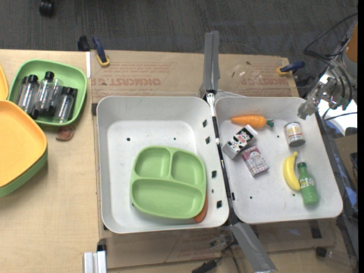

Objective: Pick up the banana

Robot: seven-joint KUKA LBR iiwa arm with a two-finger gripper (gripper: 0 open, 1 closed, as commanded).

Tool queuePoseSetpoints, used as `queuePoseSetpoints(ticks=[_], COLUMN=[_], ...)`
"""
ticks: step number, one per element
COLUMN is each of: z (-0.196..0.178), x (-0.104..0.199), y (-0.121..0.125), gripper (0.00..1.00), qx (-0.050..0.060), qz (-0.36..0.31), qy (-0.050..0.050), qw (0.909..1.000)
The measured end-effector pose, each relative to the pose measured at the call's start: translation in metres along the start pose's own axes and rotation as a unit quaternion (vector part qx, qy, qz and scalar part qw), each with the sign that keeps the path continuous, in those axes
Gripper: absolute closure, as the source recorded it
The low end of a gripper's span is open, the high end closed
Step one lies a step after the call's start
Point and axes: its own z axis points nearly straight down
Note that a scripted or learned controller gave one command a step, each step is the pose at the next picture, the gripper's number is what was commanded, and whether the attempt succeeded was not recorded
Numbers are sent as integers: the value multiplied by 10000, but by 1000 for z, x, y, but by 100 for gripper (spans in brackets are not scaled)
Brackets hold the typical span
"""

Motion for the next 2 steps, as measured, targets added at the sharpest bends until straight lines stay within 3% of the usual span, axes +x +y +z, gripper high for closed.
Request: queuePoseSetpoints(ticks=[1, 2], z=[53, 113], x=[57, 92], y=[-13, -9], gripper=[100, 100], qx=[-9, -1], qz=[-2374, -779], qy=[2, 13], qw=[9714, 9970])
